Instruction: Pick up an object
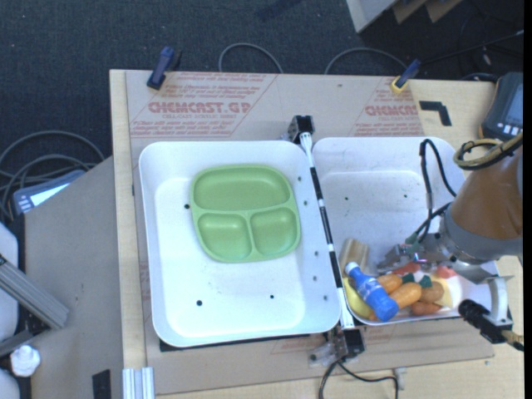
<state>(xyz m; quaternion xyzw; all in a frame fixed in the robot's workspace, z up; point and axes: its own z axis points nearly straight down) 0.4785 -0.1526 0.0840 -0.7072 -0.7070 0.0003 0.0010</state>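
A pile of small toys lies in the near corner of the right bin. It includes a blue bottle with a white cap, an orange carrot-like piece, a yellow piece under the bottle, and a tan block. My gripper is low over the right side of this pile, just above some red and orange pieces. The wrist hides what is directly under it, and I see no object lifted off the pile.
The left bin holds a green divided plate in its far half. A black cable loops from the arm over the right bin. A ridge between the bins separates them. Blue and yellow clamps sit on the bench's far edge.
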